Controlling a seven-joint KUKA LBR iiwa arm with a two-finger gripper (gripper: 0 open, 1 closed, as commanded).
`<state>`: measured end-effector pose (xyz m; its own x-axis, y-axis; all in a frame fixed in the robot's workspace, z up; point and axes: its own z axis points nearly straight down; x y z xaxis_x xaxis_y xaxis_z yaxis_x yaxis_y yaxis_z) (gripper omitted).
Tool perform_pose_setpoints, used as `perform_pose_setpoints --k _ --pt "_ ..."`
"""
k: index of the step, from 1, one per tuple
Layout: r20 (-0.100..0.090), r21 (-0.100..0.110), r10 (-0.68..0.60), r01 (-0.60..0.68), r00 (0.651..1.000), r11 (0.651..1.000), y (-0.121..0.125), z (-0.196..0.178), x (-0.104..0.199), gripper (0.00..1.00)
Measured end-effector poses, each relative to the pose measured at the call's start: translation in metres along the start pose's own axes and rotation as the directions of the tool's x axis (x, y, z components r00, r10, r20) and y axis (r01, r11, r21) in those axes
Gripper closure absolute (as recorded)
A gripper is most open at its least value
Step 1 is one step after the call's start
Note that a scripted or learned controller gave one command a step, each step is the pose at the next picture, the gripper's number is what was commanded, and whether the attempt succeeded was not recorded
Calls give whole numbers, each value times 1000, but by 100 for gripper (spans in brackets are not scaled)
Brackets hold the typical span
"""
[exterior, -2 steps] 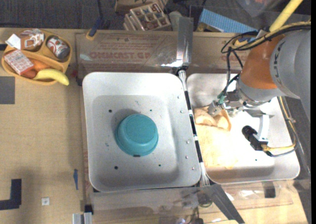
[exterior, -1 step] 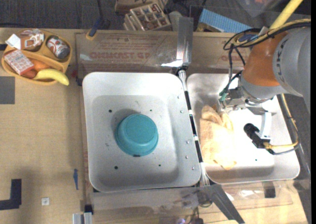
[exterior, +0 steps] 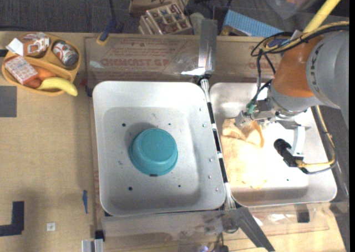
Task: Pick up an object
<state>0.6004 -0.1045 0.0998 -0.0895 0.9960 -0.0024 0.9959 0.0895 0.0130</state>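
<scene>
A teal bowl [exterior: 154, 151] lies upside down in the middle of the left bin [exterior: 111, 101]. A pale yellow-orange cloth-like thing [exterior: 244, 154] is spread over the floor of the right bin [exterior: 319, 190], with a raised orange fold [exterior: 253, 132] at its upper end. My gripper [exterior: 250, 116] hangs low over the upper left part of the right bin, right at that raised fold. The grey arm with its orange band [exterior: 294, 73] comes in from the right above it.
A black fitting with a yellow cable [exterior: 288, 154] hangs from the wrist over the right bin. A yellow tray [exterior: 16, 76] with a banana and play food sits at the far left. Cardboard and boxes lie behind the bins.
</scene>
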Motion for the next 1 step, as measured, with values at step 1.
perform_pose_setpoints --k 1 --pt "1 -3 2 -2 1000 1000 1 -10 -2 100"
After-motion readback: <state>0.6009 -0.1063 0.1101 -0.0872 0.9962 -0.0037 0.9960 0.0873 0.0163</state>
